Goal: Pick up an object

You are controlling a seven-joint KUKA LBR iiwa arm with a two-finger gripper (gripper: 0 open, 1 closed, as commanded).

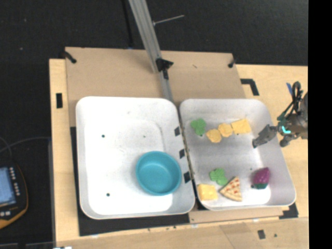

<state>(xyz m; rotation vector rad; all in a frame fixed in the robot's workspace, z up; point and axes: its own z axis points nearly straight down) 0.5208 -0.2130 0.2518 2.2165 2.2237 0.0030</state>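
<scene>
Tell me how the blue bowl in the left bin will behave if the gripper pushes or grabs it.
The blue bowl sits upright on a broad base, so a push would probably slide it rather than tip it. It looks like rigid plastic, likely light. Its smooth, thin rim may slip unless the gripper pinches the wall.

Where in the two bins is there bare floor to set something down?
Most of the left bin is bare, above and left of the blue bowl. In the right bin, a bare middle strip separates the yellow pieces from the crowded pizza slice row.
</scene>
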